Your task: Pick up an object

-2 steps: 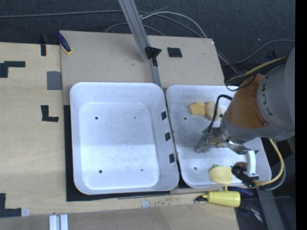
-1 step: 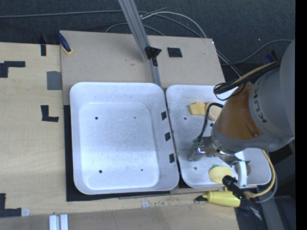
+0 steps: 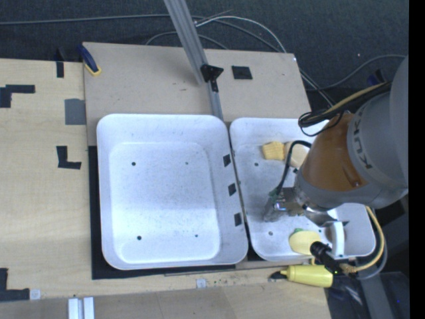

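Wooden bench (image 3: 40, 178) with dark tape marks, a tan board (image 3: 153, 78) laid over it, dark floor behind with white cables. Two shallow white bins sit side by side on the board. Left bin (image 3: 166, 191) is bare white plastic with a few small dark dots on its floor. Right bin (image 3: 255, 171) carries the objects. A yellow-tan block (image 3: 272, 151) lies near the right bin's far edge, and a paler tan piece (image 3: 299, 155) sits just beside it, partly hidden by the arm. A pale yellow rounded object (image 3: 302, 241) rests near the right bin's near edge. A yellow-handled tool (image 3: 309, 276) lies just outside the near edge of the right bin, on the board. The arm (image 3: 352, 158), grey with an orange band, covers much of the right bin from the right. Gripper (image 3: 275, 205) points down over the middle of the right bin's floor, close to its left wall. Finger state cannot be told; metal parts blur together. Nothing visible between them. A grey pole (image 3: 189, 38) slants from the top edge down to the gap between the bins.
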### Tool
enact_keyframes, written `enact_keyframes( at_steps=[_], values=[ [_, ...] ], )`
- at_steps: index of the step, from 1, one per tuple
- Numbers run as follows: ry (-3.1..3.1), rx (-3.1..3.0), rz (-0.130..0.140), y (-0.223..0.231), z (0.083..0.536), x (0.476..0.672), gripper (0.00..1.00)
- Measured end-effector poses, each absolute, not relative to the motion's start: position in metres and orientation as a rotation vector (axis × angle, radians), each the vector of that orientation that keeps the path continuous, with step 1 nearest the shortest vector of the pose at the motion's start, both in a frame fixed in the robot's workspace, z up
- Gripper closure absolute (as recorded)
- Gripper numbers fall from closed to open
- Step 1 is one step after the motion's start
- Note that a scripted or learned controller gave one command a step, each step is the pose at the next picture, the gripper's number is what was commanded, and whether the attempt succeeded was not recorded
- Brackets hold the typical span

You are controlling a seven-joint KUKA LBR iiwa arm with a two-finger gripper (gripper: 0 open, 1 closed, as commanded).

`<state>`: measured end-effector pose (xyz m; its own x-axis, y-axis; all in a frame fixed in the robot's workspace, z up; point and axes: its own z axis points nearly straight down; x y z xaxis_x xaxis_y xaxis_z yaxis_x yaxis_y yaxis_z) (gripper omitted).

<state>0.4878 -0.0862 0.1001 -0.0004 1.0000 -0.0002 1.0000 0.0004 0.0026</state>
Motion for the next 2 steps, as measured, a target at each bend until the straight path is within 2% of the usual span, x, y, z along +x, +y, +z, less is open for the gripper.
enact_keyframes(
  at_steps=[2],
  values=[
    [2.221, 2.221, 0.002, -0.0862, 0.1193, 0.4874, 1.00]
  ],
)
